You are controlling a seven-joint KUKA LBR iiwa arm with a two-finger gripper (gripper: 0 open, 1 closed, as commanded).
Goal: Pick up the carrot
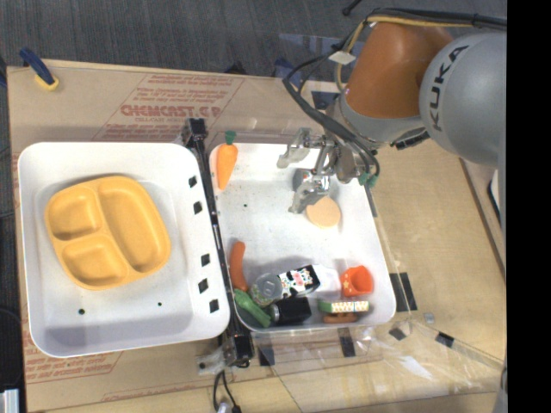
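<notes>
- Gripper (pixel 308 177) down over the far half of the right bin (pixel 258 231), metal fingers standing apart, nothing between them.
- Just below those fingers, touching or nearly so in this slanted view: a pale tan round disc (pixel 325 214) lying flat on the bin floor.
- Behind the gripper, grey arm (pixel 465 93) with its orange band (pixel 387 67) coming in from the right, cables looping over the wrist.
- Off to the gripper's left, well apart from it: the carrot (pixel 225 163), bright orange, stubby and tapered, small green top pointing toward the far rim, narrow tip pointing toward the near side.
- Carrot lying in the far left corner of the right bin, close along the wall shared with the left bin; touching that wall or not, cannot tell.
- Down the same wall, nearer the camera: a darker orange-red slender piece (pixel 237 264), lying lengthwise.
- Along the near wall, a packed cluster: green piece (pixel 250 308), shiny round can top (pixel 267 288), small black-and-white carton (pixel 303 278), black block (pixel 293 310), orange cup (pixel 357 280), striped little item (pixel 343 306).
- Left bin (pixel 103 325) bearing a yellow divided tray (pixel 107 229) with three compartments.
- Both bins resting on brown cardboard (pixel 155 101) with red print.
</notes>
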